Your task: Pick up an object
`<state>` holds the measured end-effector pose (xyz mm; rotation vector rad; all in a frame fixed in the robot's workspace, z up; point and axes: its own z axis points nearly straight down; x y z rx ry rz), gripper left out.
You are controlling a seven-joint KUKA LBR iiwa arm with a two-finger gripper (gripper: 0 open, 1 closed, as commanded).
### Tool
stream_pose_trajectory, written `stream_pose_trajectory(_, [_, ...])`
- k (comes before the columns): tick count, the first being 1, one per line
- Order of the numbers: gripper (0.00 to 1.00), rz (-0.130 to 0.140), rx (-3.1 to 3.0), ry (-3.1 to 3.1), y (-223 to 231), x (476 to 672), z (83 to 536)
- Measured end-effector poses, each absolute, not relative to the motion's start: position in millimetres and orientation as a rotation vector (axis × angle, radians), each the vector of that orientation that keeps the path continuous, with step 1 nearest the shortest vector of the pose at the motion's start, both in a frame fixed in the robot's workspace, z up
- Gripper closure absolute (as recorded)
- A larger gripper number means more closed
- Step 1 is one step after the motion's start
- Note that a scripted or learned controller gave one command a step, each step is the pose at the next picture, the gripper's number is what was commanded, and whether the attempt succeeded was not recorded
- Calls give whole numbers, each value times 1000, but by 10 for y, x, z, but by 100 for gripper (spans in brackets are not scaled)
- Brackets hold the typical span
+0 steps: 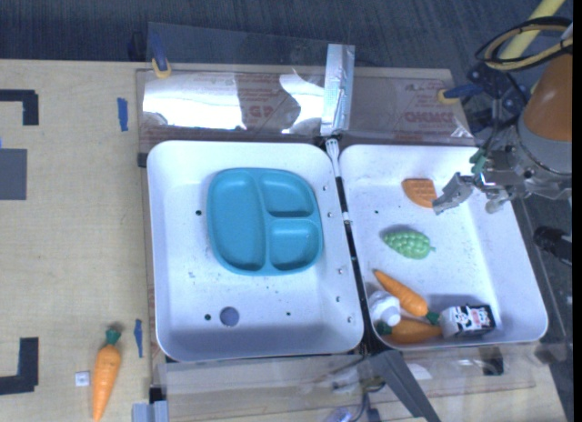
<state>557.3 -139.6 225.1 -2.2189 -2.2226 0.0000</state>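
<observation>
At the lower right of the frame, the right white plastic bin [509, 256] collects the loose toys: a small black-and-white carton [469, 318] and an orange plastic carrot [401, 293]. Farther up lies a bumpy green toy [406, 244]. An orange ridged piece [419, 192], the likely target, sits just left of the metal two-finger gripper [468, 187], whose spread fingers clasp nothing.

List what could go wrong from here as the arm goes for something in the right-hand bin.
1. The gripper hovers near the far right wall of the right bin, close to the orange piece; a low pass might knock it aside instead of grasping it.
2. The two carrots, a small white bottle and the milk carton crowd the near corner, so a grab there may catch several or slip.
3. The green grapes look bumpy and might roll.
</observation>
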Motion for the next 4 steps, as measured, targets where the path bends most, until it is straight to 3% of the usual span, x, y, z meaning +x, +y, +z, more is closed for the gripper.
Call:
stream_pose_trajectory(1, [0,3,-2122,-2311,-901,5676,1700])
stream_pose_trajectory(2, [0,-2,-2068,-2368,-1255,5479,899])
stream_pose_trajectory(3, [100,-5,-2070,-2369,-1253,5488,1003])
stream_pose_trajectory(4, [100,-9,-2127,-2318,-536,6051,1878])
